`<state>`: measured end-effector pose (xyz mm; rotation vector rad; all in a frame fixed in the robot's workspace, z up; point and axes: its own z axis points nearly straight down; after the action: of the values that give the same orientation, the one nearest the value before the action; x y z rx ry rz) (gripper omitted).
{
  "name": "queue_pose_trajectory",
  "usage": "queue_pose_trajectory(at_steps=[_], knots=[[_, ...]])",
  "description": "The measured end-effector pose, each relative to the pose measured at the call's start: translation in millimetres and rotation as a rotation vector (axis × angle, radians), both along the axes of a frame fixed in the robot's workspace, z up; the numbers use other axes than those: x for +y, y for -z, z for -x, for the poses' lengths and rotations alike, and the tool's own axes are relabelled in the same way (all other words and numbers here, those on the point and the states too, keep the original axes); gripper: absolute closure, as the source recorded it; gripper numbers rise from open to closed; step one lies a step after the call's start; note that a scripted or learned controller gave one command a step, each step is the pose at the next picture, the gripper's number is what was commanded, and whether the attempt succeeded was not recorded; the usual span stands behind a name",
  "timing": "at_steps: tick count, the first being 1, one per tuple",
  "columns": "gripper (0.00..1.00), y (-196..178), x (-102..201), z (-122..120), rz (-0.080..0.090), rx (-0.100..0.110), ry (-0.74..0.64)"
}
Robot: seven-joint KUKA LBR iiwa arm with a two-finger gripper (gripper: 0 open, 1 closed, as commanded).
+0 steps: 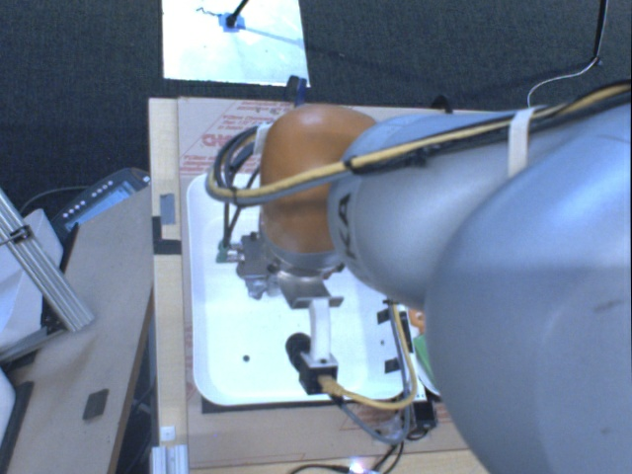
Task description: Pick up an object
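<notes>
Arm leans across the left bin | tool sits low over its white floor, grip state cannot tell | green thing and orange thing peek out just past that bin's right rim, mostly hidden by the arm

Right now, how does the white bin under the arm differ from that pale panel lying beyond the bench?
The white bin sits on the bench; the pale panel lies on a dark surface beyond it. The bin has rounded corners and a raised rim; the panel looks flat with square corners. The arm covers much of the bin, while the panel lies open to view. Both are pale and roughly rectangular.
</notes>
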<state>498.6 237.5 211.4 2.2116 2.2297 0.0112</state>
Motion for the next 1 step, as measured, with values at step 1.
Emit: queue_pose_trajectory(at_steps=[1], knots=[[1.0, -65.4, -84.2, 3.5, 0.004, -0.001, 0.014]])
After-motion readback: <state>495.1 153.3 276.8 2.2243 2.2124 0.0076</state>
